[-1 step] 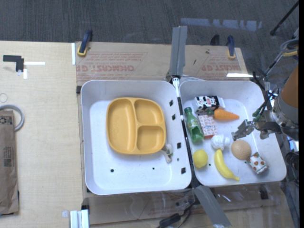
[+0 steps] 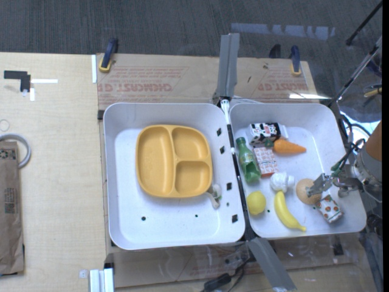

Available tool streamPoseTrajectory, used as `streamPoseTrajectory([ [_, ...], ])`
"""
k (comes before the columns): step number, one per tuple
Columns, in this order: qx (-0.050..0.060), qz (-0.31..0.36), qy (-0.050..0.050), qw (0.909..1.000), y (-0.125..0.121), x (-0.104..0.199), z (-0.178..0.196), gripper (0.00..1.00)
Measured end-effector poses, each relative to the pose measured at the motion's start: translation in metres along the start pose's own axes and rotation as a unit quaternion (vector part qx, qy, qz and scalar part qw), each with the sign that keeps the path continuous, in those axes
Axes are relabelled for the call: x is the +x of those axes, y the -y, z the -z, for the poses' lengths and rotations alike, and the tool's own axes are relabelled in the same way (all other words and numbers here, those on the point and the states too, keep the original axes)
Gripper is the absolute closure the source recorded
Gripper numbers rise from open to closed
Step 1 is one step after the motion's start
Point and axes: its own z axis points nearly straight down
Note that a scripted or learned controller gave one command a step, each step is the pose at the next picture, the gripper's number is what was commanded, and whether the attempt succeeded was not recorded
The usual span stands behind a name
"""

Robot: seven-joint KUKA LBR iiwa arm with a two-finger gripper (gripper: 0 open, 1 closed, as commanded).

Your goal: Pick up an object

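Below, the claw (image 2: pixel 318 190) is seen low over the right bin (image 2: pixel 344 143), reaching in from the right edge; whether it is clenched or released cannot be told, and nothing is seen to be grasped. A round tan object (image 2: pixel 303 189) lies touching the claw's left side, and a small patterned carton (image 2: pixel 330 208) lies just beneath the claw, toward the near rim. A white garlic-like item (image 2: pixel 281 180) and a banana (image 2: pixel 287 212) are found a little further left, with a lemon (image 2: pixel 256 203) beyond them. A carrot (image 2: pixel 288 146), a red-patterned packet (image 2: pixel 265 160), a green bottle (image 2: pixel 247 159) and a black-and-white carton (image 2: pixel 265 129) are placed up and to the left of the claw. Well apart to the left, a yellow divided plate (image 2: pixel 174 160) is held in the left bin (image 2: pixel 121 181). Both bins rest on the counter (image 2: pixel 48 181).
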Motion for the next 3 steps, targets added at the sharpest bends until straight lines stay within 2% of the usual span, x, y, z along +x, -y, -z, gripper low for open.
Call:
streamPoseTrajectory([
  [1, -0.003, -0.034, 0.004, 0.9994, 0.002, 0.02, -0.006, 0.0],
  [2, -0.002, -0.107, 0.003, 0.9942, 0.003, 0.028, -0.025, 0.0],
  [3, -0.002, -0.108, 0.003, 0.9941, 0.003, 0.028, -0.017, 1.0],
])
